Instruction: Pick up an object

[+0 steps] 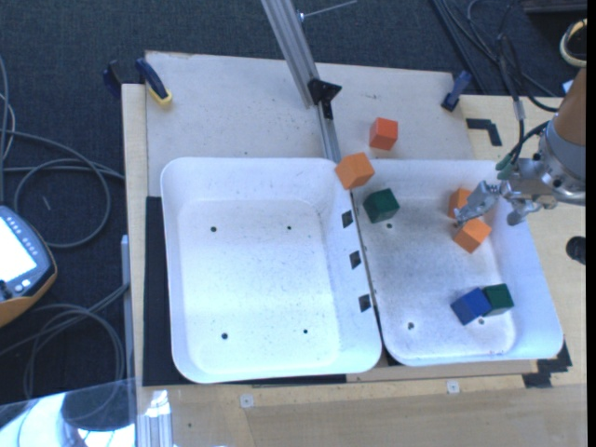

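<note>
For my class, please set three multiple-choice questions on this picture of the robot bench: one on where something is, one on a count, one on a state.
1. Where does the blue block lie?
A. In the left bin
B. In the right bin, touching a green block
C. On the bare bench

2. How many green blocks are in the right bin?
A. None
B. Two
C. Five

3. How does the orange block nearest the bins' shared edge sit?
A. Perched on the rim
B. Flat on the left bin's floor
C. On the dark floor

Answers: 1 B, it sits beside the green block near that bin's front corner. 2 B, that one and another near the divider. 3 A, it rests on the rim at the bins' top junction.
</note>
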`<state>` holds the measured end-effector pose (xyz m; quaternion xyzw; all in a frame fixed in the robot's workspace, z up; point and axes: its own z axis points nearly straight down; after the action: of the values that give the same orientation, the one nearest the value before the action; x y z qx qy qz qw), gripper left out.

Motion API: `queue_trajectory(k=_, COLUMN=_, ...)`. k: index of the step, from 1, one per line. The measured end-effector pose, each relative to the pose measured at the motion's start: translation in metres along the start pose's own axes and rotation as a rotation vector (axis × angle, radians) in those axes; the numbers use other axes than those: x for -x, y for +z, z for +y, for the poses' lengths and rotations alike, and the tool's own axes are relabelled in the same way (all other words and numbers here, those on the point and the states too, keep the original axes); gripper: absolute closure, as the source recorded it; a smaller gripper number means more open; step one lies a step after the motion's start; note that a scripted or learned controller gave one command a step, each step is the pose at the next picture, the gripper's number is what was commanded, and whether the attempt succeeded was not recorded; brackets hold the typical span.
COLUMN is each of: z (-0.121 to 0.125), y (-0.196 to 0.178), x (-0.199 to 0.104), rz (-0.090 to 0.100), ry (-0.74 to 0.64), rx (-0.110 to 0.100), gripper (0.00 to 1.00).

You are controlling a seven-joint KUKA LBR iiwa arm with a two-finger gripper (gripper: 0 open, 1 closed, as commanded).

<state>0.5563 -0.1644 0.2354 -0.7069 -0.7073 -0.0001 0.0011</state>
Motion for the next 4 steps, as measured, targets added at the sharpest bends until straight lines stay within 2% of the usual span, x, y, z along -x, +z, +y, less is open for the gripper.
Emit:
queue_trajectory(k=1, z=0.001, y=-0.011, x=0.000, rz=0.000, ry=-0.001, rx=0.003, gripper=1.00)
queue_trajectory(k=2, z=0.002, y=-0.022, x=-0.001, rz=0.000, ry=-0.003, rx=0.006, gripper=1.00)
queue_trajectory(k=3, z=0.018, y=0.057, x=-0.065, rz=0.004, ry=-0.006, rx=-0.008, gripper=1.00)
queue_trajectory(k=4, z=0.062, y=0.048, x=-0.022, rz=-0.004, ry=0.002, rx=0.006, gripper=1.00)
